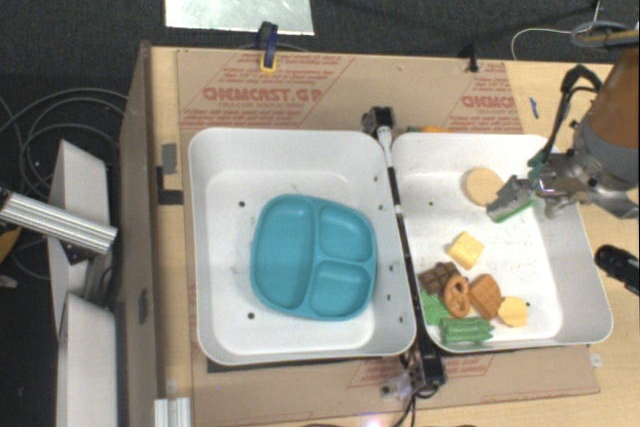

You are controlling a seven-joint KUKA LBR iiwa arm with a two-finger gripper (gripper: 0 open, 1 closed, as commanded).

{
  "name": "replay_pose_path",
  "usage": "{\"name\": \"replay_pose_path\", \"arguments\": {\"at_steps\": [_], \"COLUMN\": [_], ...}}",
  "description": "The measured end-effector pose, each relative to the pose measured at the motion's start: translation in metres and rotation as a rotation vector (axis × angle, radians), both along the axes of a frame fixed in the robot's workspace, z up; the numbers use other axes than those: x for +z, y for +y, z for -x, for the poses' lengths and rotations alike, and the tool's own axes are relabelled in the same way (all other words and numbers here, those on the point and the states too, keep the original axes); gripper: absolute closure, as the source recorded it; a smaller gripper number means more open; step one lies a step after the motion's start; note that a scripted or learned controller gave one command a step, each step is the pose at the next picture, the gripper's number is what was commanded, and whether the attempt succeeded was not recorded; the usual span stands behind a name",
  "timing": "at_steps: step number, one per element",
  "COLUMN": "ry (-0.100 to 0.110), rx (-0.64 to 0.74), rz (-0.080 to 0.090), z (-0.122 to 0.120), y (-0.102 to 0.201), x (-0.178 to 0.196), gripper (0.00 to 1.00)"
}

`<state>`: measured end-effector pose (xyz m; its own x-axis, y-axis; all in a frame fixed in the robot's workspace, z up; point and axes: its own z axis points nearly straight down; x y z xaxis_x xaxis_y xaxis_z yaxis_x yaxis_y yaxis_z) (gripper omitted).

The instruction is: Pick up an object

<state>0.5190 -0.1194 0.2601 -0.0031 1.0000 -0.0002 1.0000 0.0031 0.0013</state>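
Near you in the right bin (575, 320), toy foods sit bunched together. A yellow block (465, 249) sits alone. Farther back, the gripper (512, 199) hangs beside a tan disc (482, 185); I cannot tell its state. Come straight down on one piece.

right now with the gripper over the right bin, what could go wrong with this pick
1. The two-finger gripper hangs beside the round tan cookie-like piece, not over it; closing there may just nudge it away.
2. The other toy foods, such as the yellow cheese-like block and the brown pretzel-shaped piece, crowd the shallow white right bin's near edge, so a grab there could catch two.
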Motion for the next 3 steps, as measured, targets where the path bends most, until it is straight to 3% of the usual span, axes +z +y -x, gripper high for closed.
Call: {"name": "replay_pose_path", "arguments": {"at_steps": [1, 2, 3], "ry": [-0.002, -0.008, -0.005], "rx": [-0.002, 0.004, 0.003], "rz": [0.002, 0.002, 0.0], "z": [-0.054, -0.125, -0.123], "y": [-0.03, -0.031, -0.031], "x": [-0.156, -0.175, -0.164], "gripper": [0.0, 0.0, 1.0]}}
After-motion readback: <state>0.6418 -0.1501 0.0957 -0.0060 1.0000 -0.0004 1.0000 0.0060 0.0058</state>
